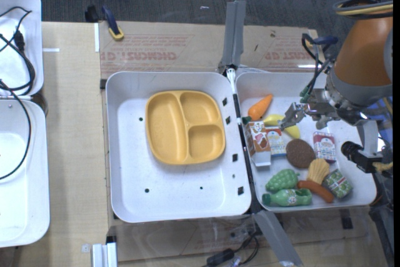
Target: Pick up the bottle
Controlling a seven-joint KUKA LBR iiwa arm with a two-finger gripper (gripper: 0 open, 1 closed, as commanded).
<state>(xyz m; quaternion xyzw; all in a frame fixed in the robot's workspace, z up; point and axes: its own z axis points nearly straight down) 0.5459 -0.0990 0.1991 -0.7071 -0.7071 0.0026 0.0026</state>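
While over right bin (369, 194), gripper (292, 117) low, arm (365, 53) bent leftward.

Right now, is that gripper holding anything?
Gripper: cannot be told; it hangs over the right bin, above the toy food.

The bench (75, 134) bears 2 white bins: left bin (125, 197) at 9 o'clock, right bin (369, 194) at 3 o'clock.
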